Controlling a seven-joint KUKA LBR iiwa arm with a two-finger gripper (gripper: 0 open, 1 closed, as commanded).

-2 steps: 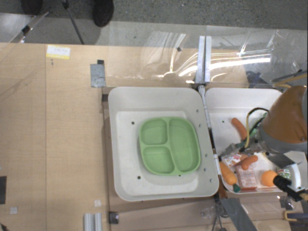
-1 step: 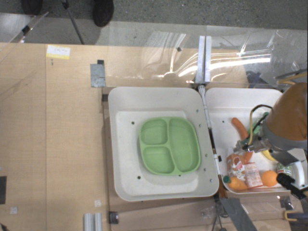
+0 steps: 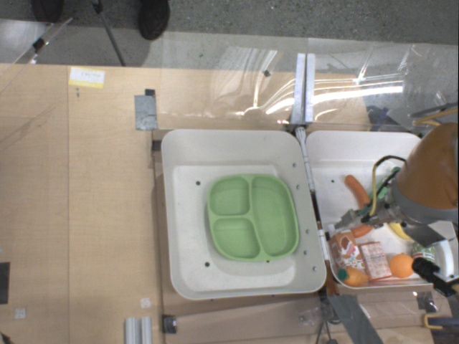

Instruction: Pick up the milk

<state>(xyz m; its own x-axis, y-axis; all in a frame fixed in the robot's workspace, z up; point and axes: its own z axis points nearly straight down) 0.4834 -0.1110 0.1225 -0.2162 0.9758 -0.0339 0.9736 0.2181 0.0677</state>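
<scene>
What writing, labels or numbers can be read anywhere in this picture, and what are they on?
No text can be read here.
Yellow sticker on the wooden bench: marks too small and blurred to read.
Red and white carton in the right bin: printed, but too blurred to read.
Brown patterned packet beside it: print unreadable.
Green divided plate in the left bin: no writing seen.

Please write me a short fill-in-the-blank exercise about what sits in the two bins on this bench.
1. The green plate lies in the ___ bin.
2. The plate is split into ___ compartments.
3. The milk carton rests near the front of the ___ bin.
4. The round fruit beside the cartons is coloured ___.

Missing words: left; three; right; orange
</scene>
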